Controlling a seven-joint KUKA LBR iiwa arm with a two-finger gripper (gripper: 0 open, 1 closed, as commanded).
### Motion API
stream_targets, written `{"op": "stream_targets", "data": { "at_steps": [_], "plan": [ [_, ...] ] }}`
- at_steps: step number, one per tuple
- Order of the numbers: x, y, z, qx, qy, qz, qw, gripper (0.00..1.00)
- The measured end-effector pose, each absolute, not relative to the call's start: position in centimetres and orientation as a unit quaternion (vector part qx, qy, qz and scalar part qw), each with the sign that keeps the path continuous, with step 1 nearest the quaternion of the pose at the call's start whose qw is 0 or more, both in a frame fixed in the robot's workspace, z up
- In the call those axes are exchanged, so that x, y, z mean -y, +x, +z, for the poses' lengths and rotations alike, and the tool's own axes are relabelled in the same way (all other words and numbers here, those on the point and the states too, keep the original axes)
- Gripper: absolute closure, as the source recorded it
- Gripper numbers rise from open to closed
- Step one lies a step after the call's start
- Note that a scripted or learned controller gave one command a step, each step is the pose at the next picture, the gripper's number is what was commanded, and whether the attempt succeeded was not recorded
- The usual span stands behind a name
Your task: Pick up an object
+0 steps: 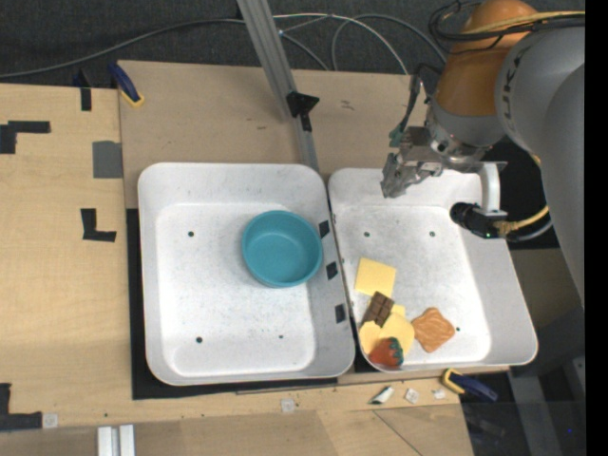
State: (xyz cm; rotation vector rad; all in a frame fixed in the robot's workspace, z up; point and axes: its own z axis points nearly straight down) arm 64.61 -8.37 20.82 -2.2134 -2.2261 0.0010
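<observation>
There are 2 white bins: the left bin (171, 255) holds 1 blue bowl (280, 247), and the right bin (475, 283) holds 5 small food pieces clustered right of that bowl.

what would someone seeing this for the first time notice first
Probably the teal bowl, sitting alone near the middle of the left bin and bright against the white. Next, the cluster of small food-like items in the right bin's lower left: a yellow square, a brown block and an orange piece. The grey arm with its orange band looms at upper right, its gripper over the right bin's far edge.
</observation>
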Motion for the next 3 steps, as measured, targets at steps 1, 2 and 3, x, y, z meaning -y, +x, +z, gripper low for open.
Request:
{"op": "stream_targets", "data": {
  "at_steps": [1,2,3],
  "plan": [
    [3.7,63.5,20.3,0.709,-0.705,0.0006,0.002,1.00],
    [-1.8,62.0,21.9,0.710,-0.704,-0.0001,0.001,1.00],
    [-7.1,61.7,23.1,0.710,-0.704,-0.0004,0.001,1.00]
  ]
}}
